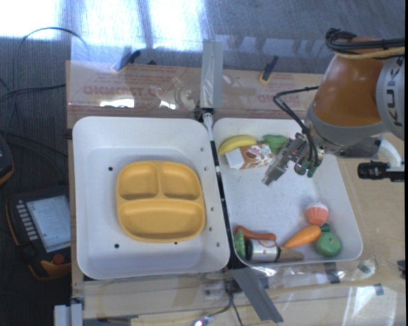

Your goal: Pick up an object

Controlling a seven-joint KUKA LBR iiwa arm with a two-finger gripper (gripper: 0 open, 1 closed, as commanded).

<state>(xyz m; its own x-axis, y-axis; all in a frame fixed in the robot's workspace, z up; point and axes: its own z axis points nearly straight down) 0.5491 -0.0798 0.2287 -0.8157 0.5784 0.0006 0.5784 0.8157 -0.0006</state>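
Camera view: claw [280, 170] above right bin [347, 202].

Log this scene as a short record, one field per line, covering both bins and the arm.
left bin: holds a yellow plastic divided plate
right bin: holds toy food in two clusters
far cluster: yellow banana, small printed packet, green leafy piece
near cluster: orange carrot, round green fruit, red-and-white round piece, small can lying on its side
pincer: over the right bin, beside the packet, nothing seen between its fingers
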